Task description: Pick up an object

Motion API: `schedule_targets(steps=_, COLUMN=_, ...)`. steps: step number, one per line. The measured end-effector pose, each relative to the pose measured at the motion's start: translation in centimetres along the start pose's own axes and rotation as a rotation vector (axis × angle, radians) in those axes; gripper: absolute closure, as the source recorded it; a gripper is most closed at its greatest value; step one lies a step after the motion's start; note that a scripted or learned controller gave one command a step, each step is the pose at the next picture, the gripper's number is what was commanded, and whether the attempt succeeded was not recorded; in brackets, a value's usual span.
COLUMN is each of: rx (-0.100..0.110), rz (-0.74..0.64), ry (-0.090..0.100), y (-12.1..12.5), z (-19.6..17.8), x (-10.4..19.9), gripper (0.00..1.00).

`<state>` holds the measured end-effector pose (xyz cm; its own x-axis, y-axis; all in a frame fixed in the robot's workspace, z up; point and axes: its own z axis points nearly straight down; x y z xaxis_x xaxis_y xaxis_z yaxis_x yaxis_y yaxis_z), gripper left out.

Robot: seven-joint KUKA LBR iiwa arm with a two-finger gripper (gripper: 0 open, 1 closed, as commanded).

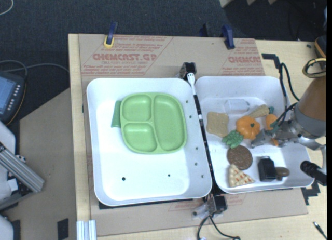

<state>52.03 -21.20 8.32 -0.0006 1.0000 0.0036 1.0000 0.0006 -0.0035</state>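
The gripper (271, 135) sits low in the right bin (218, 85), whether it is released or clenched I cannot tell, and the nearest object, the orange pumpkin toy (248, 127), lies just beside it toward the left bin (104, 130).

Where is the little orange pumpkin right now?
The orange pumpkin sits in the right bin, near its middle, just right of the green broccoli piece and above the round brown patty.
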Motion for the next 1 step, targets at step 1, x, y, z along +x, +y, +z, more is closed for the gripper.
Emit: schedule_targets(steps=1, rx=-0.003, rz=0.001, ry=-0.003, y=0.03, z=-1.18, x=-0.07, gripper=1.00)
